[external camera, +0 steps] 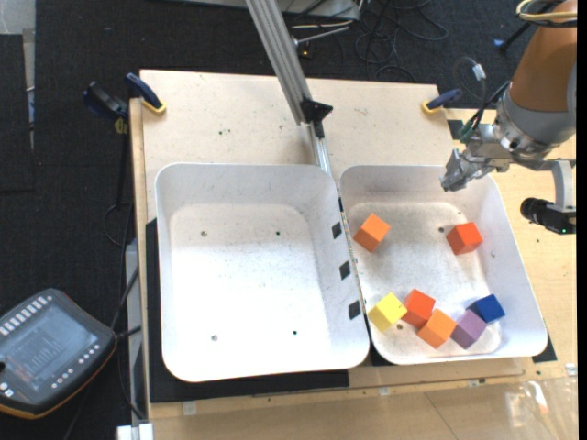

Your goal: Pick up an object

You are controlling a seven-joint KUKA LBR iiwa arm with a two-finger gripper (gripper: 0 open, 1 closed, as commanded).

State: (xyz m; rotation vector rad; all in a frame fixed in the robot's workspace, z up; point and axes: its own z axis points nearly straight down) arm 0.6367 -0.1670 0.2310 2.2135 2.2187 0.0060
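Looking down on the surface, you see two white bins side by side. The left bin has only a few dark specks on its floor. The right bin holds all the cubes.

Your arm comes in from the right, and its claw hangs above the right bin's far right corner, clear of every cube and with nothing in it. You cannot tell from this angle whether the claw is apart or together; its tip is small and dark against the bin wall.

An orange cube sits alone toward the bin's middle left. A red cube sits alone near the right wall, the cube nearest the claw, yet apart from it.

The rest crowd the near edge. A yellow cube touches a red-orange cube. Just beside that lies a lighter orange cube, with a purple cube against it and a blue cube just behind the purple one.

A slanted metal rail crosses the far side of the surface and ends where the bins meet. A pendant lies on the floor at lower left.
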